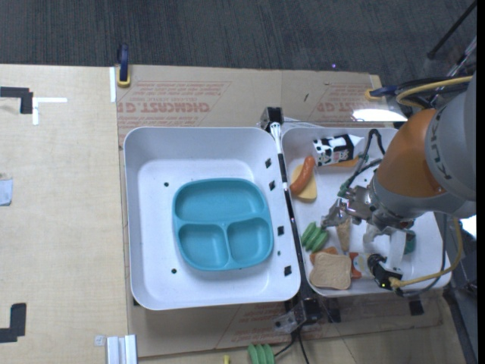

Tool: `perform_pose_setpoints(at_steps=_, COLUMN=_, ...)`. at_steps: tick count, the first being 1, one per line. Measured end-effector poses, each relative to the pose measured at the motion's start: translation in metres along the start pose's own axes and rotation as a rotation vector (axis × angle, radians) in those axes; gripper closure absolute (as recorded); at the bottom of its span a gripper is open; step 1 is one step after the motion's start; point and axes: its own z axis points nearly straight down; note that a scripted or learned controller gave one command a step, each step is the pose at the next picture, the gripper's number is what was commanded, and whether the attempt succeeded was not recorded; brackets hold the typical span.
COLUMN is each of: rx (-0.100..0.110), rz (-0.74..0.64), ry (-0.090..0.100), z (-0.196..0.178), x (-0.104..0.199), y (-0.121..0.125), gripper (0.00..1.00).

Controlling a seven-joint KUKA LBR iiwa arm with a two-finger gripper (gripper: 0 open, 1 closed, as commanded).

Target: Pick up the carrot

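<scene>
One hand (345,217) low in rt bin (432,264) beside carrot (303,174); grip state can't tell.

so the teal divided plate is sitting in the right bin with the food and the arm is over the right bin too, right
Not quite. The camera view shows the teal divided plate in the left bin, by itself, not with the food. The rest holds: the food, including the carrot and the bread slice, lies in the right bin, and the arm is over the right bin.
</scene>
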Motion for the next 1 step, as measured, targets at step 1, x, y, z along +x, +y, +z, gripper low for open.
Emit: perform_pose_setpoints(at_steps=1, rx=0.000, rz=0.006, ry=0.000, z=-0.0086, x=-0.0006, y=0.0013, gripper=1.00)
